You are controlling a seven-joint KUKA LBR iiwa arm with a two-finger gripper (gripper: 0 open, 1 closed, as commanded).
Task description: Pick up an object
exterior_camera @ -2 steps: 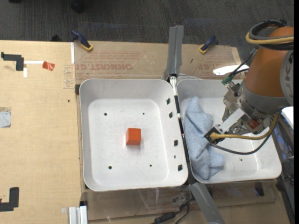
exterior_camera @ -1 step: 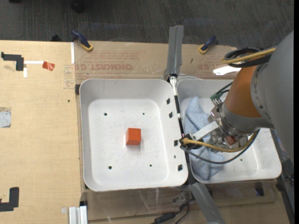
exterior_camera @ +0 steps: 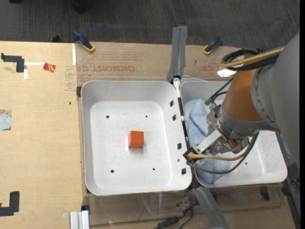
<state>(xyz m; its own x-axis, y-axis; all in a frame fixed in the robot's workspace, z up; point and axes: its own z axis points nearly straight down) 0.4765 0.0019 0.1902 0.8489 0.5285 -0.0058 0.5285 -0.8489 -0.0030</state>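
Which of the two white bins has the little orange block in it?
The left bin: the orange block sits near its middle. The right bin holds a pale blue cloth under the arm.

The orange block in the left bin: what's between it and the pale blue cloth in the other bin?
From the camera view, bare white bin floor, then the two bins' adjoining rims with black clips, separate the orange block from the cloth.

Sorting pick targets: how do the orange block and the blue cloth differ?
The orange block is small, boxy and rigid-looking; the blue cloth is larger, soft and crumpled. The block sits alone in the left bin; the cloth lies in the right bin, partly under the arm. Both rest on white bin floors.
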